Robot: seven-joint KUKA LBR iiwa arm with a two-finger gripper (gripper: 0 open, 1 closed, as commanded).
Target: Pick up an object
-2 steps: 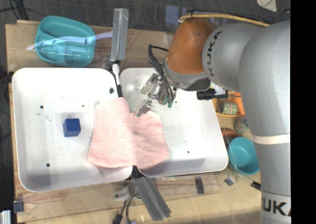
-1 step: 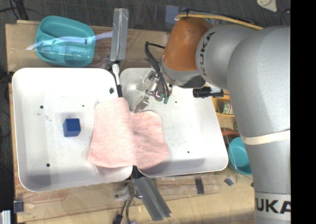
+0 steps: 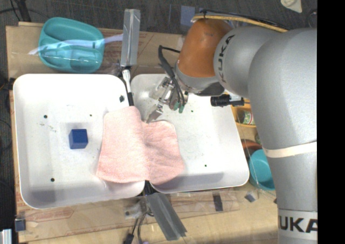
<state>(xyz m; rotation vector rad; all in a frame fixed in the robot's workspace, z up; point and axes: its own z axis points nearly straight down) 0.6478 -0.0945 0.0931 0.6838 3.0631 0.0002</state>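
Dark carpet is showing behind the tabletop (image 3: 64, 221), where your two white bins are sitting side by side, the left bin (image 3: 32, 130) holding a small blue cube (image 3: 78, 138) and a pink towel (image 3: 141, 150) lying draped across the shared rims into the right bin (image 3: 226, 146). Your claw (image 3: 156, 112) is hanging low over the right bin at the towel's upper edge, but you cannot tell how far its fingers are parted or whether they are gripping any cloth. A teal scoop (image 3: 70, 44) is resting behind the left bin.
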